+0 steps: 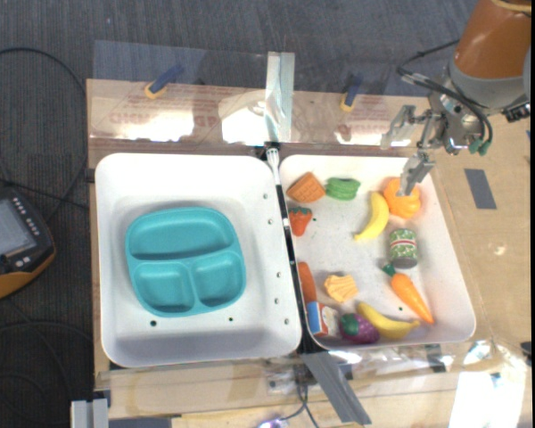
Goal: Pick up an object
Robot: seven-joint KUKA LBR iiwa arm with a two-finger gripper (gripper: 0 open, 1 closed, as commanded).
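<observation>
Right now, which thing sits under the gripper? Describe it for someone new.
Start at the right bin, far corner nearest the arm. Below the gripper sits an orange pepper-shaped toy. Unlike the yellow banana touching its left side, it is round and orange.

No readable text anywhere. The small can (403, 248) in the right bin (453, 266) has a label, too small and blurred to read. The handheld device (9, 234) off the bench's left edge shows a lit screen, nothing legible. Faint reddish print runs along the clear sheet (160, 114) at the bench's far edge, unreadable.
</observation>
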